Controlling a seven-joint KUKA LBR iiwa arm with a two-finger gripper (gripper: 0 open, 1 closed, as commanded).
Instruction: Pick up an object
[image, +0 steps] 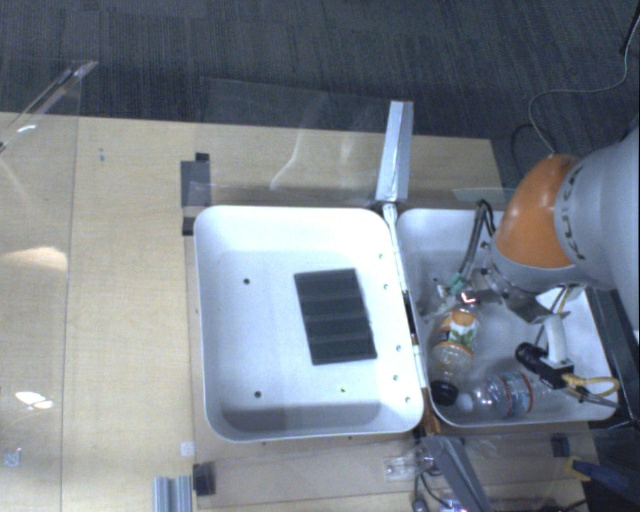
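Camera view has the arm reaching into the right bin (435, 245), its pincer (463, 296) low and just beside the top of a small orange-labelled bottle (456, 338) near the bin's left wall. I cannot tell whether the pincer is apart or together. A clear bottle (497, 395) lies along the front wall. A dark ridged block (335, 316) lies in the left bin (225, 300).
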